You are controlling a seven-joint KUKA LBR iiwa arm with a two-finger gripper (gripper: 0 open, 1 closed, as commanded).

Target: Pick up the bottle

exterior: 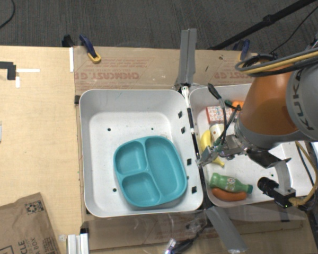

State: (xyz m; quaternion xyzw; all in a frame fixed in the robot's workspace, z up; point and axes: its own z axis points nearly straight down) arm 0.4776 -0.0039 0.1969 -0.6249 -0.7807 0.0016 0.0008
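Colours, located from the claw [211,156]. Just below it: green bottle [229,183] with a red-and-white label, and beneath that an orange-red item [229,195]. Just above: a yellow item [206,140], a pale cream one [216,131], then a white box [215,114] patterned in red. To its left: teal divided plate [149,171] in a white bin [90,142]. Behind the claw: grey arm [307,107] with an orange band [267,107].

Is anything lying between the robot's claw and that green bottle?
In the camera view, bare white bin floor separates the end effector from the green plastic bottle. A yellow banana lies above, an orange sausage-shaped toy below the bottle.
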